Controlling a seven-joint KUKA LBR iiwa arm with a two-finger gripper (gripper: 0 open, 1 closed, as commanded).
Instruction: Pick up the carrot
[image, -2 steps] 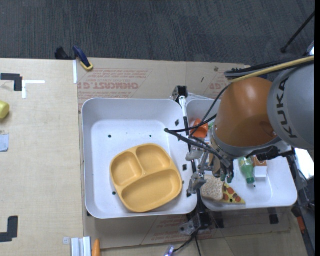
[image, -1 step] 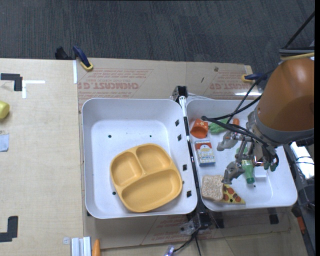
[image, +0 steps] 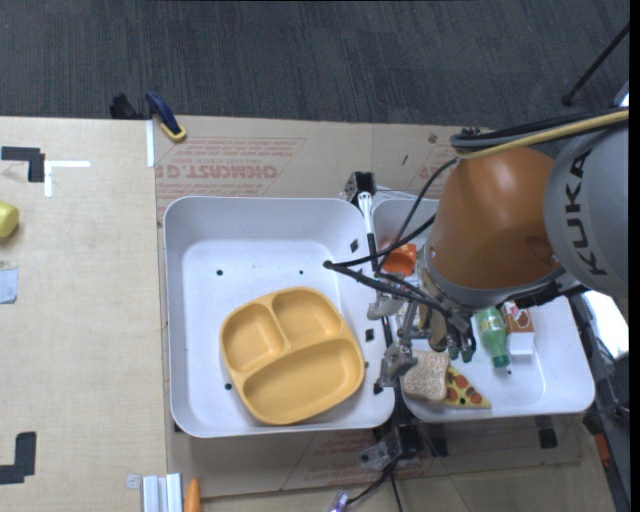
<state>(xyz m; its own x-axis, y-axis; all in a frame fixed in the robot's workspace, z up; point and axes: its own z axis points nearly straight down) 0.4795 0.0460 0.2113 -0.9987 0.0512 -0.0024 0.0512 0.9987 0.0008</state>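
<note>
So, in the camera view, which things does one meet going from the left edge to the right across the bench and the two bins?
Small yellow object at the left edge → yellow divided plastic plate in the left white bin → gripper → slice of toy bread → pizza slice → green bottle.

**Arm bent low at the right of the frame**

The grey arm (image: 590, 215) enters from the right edge of the frame, its KUKA lettering running vertically. Its orange band (image: 495, 220) bulges large in the centre right, seen from above, and covers most of the wrist beneath. Black cables loop out leftward from under the band. The gripper (image: 405, 350) hangs below the band, toward the lower centre of the frame, pointing downward; its metal parts are crowded and hard to separate.
</note>
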